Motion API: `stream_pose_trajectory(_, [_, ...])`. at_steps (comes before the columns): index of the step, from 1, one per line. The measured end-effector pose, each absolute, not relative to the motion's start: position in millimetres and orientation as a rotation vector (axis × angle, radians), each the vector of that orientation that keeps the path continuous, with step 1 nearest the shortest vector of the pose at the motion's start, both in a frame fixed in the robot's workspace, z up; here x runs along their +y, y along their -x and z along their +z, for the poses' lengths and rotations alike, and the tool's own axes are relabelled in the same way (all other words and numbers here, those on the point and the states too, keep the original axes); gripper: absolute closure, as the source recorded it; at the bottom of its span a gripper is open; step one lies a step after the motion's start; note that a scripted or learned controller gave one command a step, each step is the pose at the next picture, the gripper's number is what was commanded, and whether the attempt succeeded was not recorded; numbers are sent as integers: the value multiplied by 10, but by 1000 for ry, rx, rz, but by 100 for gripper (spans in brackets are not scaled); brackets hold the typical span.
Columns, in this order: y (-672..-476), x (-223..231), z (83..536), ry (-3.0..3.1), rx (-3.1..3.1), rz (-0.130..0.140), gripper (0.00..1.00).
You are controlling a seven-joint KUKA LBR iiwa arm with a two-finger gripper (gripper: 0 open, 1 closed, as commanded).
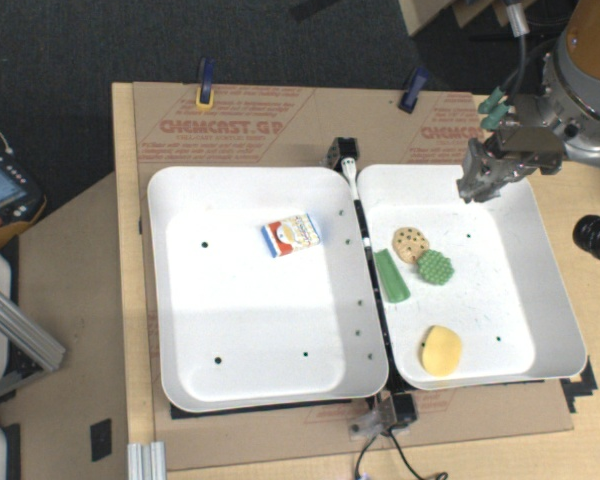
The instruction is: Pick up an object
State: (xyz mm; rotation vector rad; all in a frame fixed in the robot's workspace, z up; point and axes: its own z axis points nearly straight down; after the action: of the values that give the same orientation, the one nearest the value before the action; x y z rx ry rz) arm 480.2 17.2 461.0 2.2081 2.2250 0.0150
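The right bin (550, 298) holds four things: a round brown cookie (410, 243) with dark chips toward its inner wall, a green knobbly piece (436, 267) just beside the cookie on its near side, a green strip (390, 275) lying along the inner wall, and a pale yellow lump (441, 350) near the bin's front edge. The hand (477, 190) hangs over the far edge of this bin, well apart from all four, with nothing between its fingers; whether they stand open or closed cannot be told. The left bin (180, 348) holds one small box (292, 235) printed in red, white and blue, lying toward its far right part. Both bins sit side by side on a brown cardboard sheet (280, 118) covering the table, fixed at its far edge by two blue clamps (206, 84). Dark carpet (130, 18) lies beyond.
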Motion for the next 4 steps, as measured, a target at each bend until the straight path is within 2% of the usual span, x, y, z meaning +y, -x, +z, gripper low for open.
stream_pose_trajectory(1, [-4769, -366, 2879, -2237, 2222, -21, 100])
stream_pose_trajectory(2, [-4789, -728, 2907, -2228, 2217, -3, 100])
stream_pose_trajectory(3, [-4802, 85, 3393, -2209, 2229, 9, 100])
stream_pose_trajectory(4, [-4789, -574, 3170, -2229, 2217, -3, 100])
